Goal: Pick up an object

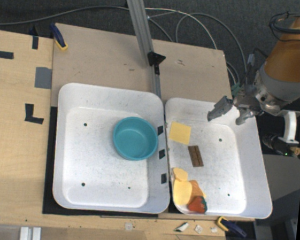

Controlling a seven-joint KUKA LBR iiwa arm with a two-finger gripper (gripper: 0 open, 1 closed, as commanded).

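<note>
A: Where is the tool [230,112] right now?

B: Over the far right corner of the right bin [252,171], above its back rim. Its two fingers stand spread apart with nothing between them, so it is released and grasping nothing.

A: And what is there to pick?

B: In the right bin, a flat yellow square [180,132] lies near the left wall toward the back. Just beside it, nearer the middle, is a small brown block [195,156]. At the front left corner sits a cluster: pale yellow pieces [181,187] touching an orange-red thing [198,203]. The left bin [66,150] holds a teal bowl [134,137], roughly centred.

A: What might spoil the grasp?

B: Several things, I judge. The yellow square looks very thin; the fingers could scrape the bin floor and close above it, or push it against the wall. The brown block is narrow, so a slight offset would nudge it aside. The cluster sits tight in the corner, where the bin walls could block one finger, and the pieces touch, so a close might catch two or squeeze one out.

A: The bowl?

B: It is well apart from the tool, across the divide between bins on the counter [15,74]. Its rounded rim may be too wide for the fingers unless one goes inside.
</note>
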